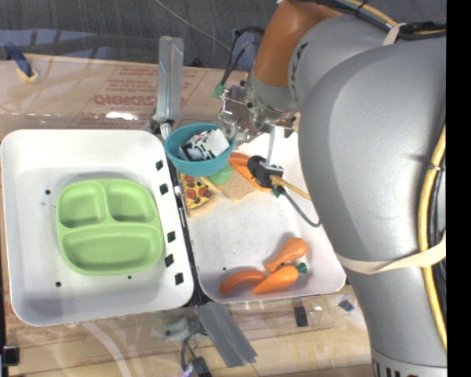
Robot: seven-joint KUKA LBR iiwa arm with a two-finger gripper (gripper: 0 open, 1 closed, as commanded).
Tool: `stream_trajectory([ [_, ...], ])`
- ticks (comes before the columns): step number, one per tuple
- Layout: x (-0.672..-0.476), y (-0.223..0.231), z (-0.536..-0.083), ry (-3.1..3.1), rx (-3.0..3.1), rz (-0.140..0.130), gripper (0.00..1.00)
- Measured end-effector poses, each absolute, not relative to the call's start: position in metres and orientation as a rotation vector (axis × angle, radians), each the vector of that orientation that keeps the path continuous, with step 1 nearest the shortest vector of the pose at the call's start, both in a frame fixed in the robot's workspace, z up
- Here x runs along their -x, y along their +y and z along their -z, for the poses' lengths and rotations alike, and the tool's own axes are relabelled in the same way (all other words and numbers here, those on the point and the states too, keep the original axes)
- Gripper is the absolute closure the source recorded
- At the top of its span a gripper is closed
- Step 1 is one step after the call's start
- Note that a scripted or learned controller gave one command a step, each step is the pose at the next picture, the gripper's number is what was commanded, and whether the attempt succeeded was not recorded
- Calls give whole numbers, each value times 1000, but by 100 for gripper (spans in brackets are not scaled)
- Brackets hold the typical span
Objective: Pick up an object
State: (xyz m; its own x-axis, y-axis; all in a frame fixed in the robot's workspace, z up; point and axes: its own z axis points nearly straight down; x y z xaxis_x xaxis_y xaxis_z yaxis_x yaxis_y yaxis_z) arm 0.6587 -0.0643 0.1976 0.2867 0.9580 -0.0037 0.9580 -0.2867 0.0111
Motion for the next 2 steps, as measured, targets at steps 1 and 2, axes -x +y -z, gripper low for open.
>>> stream_trajectory([
  [1, -656, -60, -193, 1357, -2830, 3, 100],
  [2, -621, -89, -204, 796, -3045, 13, 100],
])
